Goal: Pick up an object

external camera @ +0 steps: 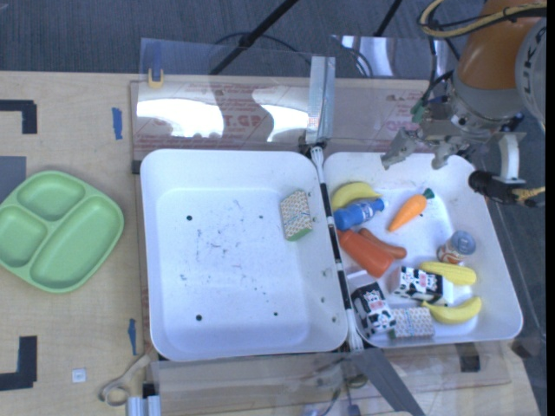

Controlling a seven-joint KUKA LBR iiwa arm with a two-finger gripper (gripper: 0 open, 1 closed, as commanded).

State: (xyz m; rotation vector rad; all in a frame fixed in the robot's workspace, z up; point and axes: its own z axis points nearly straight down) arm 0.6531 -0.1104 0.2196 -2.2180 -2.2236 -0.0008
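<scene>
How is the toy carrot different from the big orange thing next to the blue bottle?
The carrot is small and pointed, with a green top; the orange bottle-shaped thing is bigger, blunter and plain all over. The carrot is a brighter orange; the other is redder. The carrot lies by itself on the white floor of the right bin, while the bigger thing touches the blue bottle. Both are orange and lie slanted in that bin.

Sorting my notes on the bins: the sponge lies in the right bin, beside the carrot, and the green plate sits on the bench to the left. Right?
Not quite. The camera view shows the sponge in the left bin, apart from the carrot, which is in the right bin. The green plate is on the bench, left.
</scene>
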